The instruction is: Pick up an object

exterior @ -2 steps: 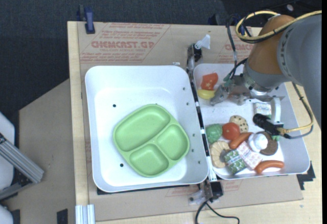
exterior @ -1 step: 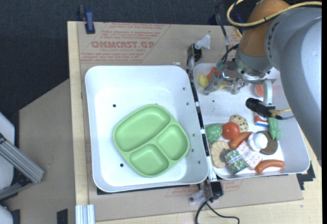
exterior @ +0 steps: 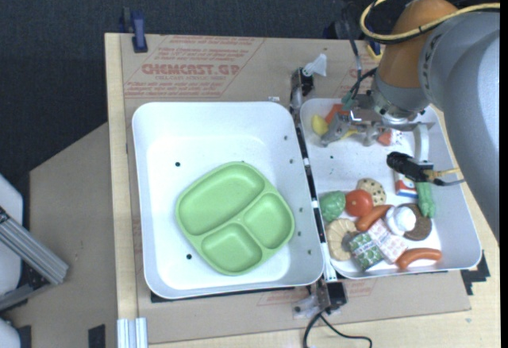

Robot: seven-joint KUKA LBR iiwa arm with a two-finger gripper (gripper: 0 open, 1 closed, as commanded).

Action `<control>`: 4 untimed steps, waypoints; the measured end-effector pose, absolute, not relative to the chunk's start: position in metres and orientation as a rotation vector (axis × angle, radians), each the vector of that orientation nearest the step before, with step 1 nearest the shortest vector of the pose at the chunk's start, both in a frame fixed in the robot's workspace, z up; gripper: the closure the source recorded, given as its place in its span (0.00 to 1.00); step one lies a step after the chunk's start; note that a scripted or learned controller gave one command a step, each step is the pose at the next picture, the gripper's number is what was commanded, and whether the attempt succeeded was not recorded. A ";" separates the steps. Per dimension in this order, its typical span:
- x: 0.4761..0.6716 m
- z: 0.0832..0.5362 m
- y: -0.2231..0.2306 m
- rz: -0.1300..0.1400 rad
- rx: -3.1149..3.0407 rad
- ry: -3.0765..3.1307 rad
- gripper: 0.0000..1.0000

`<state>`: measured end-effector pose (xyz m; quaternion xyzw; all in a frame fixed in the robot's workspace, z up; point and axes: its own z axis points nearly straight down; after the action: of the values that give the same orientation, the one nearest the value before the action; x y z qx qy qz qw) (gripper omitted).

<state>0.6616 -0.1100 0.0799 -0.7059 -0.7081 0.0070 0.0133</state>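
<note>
The two-finger gripper (exterior: 355, 130) sits low in the right white bin (exterior: 468, 237); finger state cannot be determined, and no grasp is confirmed.

Bright, even overhead light — soft shadows, slightly grainy (white bins (exterior: 151, 179) nearly glare).

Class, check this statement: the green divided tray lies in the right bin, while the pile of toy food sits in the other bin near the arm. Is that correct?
Not quite. The camera view shows the green divided tray in the left bin, not the right one. The rest holds: the pile of toy food sits in the other bin, the right one, near the arm.
</note>
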 end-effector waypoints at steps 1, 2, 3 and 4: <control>0.661 0.080 -0.100 0.037 -2.210 -2.208 0.00; 0.666 0.132 -0.162 0.002 -2.232 -2.217 0.00; 0.667 0.089 -0.122 0.015 -2.231 -2.226 0.00; 0.665 0.090 -0.119 0.006 -2.224 -2.215 1.00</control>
<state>0.6649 -0.1187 0.0900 -0.7085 -0.7058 0.0020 0.0014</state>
